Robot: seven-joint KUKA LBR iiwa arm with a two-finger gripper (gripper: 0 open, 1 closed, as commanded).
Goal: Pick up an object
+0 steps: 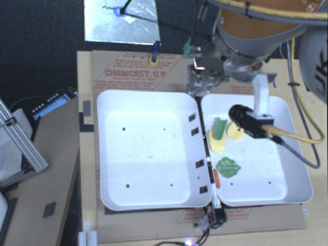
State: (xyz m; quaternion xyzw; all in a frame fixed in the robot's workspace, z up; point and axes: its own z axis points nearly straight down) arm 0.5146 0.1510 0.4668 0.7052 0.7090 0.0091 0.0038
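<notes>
Bright light from above makes the white bins (148,152) glare; the arm (266,14) up close looks blurry.

Cardboard sheet (133,72) under bins; foil square (121,13) behind.

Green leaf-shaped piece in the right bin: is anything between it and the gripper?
Nothing visible blocks it. The green leaf-shaped piece lies flat in the right bin, apart from the yellow pieces and green block farther up. The gripper hangs above the bins' far edge near the divider; a black camera mount sits off to the side.
</notes>
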